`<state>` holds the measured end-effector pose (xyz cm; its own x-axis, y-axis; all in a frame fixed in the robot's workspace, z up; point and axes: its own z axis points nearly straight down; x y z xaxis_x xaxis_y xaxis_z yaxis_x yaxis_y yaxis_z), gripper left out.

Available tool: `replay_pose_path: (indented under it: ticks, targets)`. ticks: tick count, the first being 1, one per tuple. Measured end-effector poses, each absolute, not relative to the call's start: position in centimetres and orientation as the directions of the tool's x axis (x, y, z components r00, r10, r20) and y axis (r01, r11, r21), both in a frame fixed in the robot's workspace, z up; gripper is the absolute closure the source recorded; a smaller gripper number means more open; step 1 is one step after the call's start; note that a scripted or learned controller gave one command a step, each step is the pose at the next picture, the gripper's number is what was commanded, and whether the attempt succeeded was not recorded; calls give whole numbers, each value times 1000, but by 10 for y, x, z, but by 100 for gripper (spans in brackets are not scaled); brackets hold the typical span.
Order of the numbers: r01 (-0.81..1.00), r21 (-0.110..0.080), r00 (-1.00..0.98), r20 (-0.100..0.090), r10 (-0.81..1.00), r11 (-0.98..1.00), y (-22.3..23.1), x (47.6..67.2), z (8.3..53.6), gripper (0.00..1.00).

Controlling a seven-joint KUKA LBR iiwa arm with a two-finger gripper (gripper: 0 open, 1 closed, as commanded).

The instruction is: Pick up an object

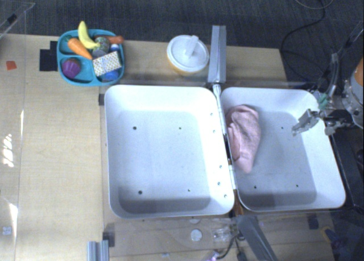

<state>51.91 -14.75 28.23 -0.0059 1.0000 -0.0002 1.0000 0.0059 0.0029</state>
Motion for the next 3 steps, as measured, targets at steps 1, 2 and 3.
replay_pose_path:
  ticks: [1,2,3]
  targets:
    - [989,-1,-149,1,989,149,-125,587,128,0]
    - [989,12,-144,-5,990,144,-101,672,91,0]
    - [973,12,-230,-4,973,230,-91,632,90,0]
